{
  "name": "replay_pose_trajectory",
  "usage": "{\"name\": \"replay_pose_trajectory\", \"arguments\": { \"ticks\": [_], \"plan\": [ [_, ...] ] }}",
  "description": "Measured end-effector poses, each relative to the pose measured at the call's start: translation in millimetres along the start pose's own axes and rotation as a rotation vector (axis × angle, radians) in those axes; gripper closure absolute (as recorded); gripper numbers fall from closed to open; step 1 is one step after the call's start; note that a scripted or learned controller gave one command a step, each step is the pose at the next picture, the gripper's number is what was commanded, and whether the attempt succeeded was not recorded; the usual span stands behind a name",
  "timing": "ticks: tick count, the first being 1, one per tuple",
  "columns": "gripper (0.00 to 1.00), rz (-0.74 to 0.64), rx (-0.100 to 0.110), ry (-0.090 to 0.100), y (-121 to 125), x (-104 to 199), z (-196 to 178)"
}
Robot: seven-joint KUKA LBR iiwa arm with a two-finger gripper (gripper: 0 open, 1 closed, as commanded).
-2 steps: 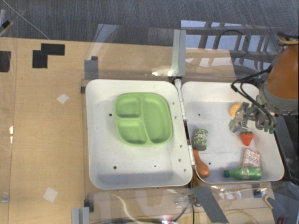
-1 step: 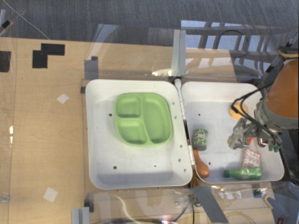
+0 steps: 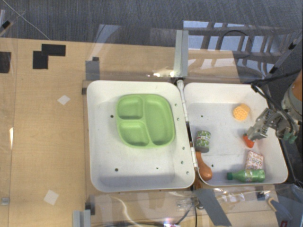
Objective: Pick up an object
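Over the right-hand bin, near its right wall, the pincer hangs at a slant from the grey wrist that comes in from the right. Its fingers point down and to the left, and whether they stand wide or narrow I cannot tell — they blur together against the white floor. Nothing shows clearly between them.

Just below and to the left of the fingertips lies a small orange-red piece, close enough that it may be touching them; the view does not settle whether it is touched or merely beside them. It rests on the bin floor in the right half of the bin.

Other things lie around it in the same bin. A round yellow-orange item sits above and to the left of the pincer, apart from it. A pink patterned packet lies just below the orange-red piece, and under that packet a green bottle lies on its side along the near wall. Further left, a small green-labelled can stands near the divider between the bins, and a brown bottle-shaped thing lies below it at the bin's near-left corner.

The left-hand bin bears a light-green tray with three compartments, well apart from the arm — nothing lies in its compartments.
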State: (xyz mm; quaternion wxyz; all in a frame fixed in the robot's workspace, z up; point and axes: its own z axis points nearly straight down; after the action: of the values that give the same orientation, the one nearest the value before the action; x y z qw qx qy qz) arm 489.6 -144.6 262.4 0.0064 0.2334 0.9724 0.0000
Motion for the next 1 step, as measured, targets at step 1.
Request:
{"name": "replay_pose_trajectory", "arguments": {
  "ticks": [1],
  "plan": [
    [1.00,0.308,0.002,0.002,-40.1,-20.0,-40.1]
  ]
}}
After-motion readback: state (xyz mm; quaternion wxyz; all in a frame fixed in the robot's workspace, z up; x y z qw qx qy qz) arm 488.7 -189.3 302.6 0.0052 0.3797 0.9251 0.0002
